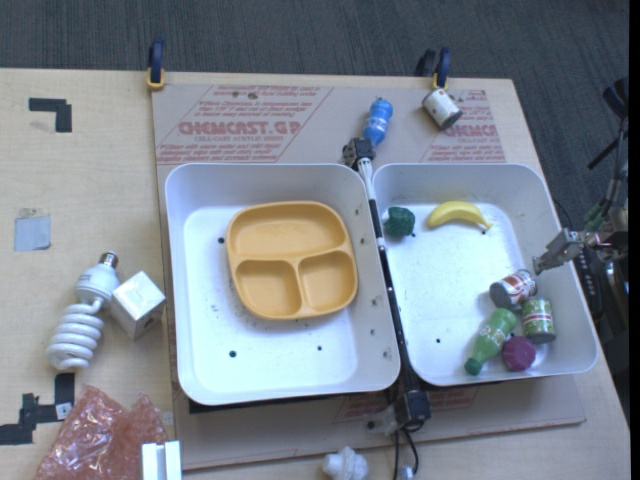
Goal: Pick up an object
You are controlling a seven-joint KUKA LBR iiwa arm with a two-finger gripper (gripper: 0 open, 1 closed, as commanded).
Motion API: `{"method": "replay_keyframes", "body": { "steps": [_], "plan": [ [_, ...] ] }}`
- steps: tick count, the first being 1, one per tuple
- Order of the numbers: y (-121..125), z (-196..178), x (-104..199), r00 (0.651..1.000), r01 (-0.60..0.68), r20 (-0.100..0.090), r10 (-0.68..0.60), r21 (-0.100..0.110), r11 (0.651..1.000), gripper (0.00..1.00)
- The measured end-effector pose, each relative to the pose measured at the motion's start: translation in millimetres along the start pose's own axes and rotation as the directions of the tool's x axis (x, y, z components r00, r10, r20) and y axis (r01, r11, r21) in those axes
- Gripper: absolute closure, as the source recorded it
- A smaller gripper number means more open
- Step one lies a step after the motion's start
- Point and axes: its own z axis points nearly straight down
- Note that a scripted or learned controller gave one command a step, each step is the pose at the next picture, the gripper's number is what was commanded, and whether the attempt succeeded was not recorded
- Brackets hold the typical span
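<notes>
The right bin (540,190) holds several small objects. A yellow banana (458,214) lies near its back wall, with a dark green lump (400,221) to the left of it. Clustered at the front right are a red-and-white can (513,288), a green can (538,319), a green bottle (490,338) and a magenta ball (518,353). My gripper (553,255) pokes in over the bin's right rim, just above and right of the red-and-white can. It touches none of the objects.
The left bin (190,338) holds an orange divided tray (292,259). On the bench to the left lie a spiral light bulb (80,318), a white cube (138,300) and a pink bag (100,433). Behind the bins are a blue bottle (377,121) and a small tin (440,107).
</notes>
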Motion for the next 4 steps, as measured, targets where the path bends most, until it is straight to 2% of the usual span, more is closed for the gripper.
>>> {"method": "replay_keyframes", "body": {
  "steps": [1, 2, 3, 4],
  "plan": [
    [-13.6, 162.9, 71.1, 1.000, -0.002, -0.001, 0.002, 0.001, 1.000, 0.00],
    [39.1, 162.6, 106.4, 1.000, -0.001, -0.001, 0.001, 0.000, 1.000, 0.00],
    [83.4, 121.3, 103.9, 1.000, 0.001, 0.000, -0.001, 0.000, 1.000, 0.00],
    [54.5, 154.9, 113.5, 1.000, -0.002, 0.000, 0.002, 0.001, 1.000, 0.00]
  ]
}}
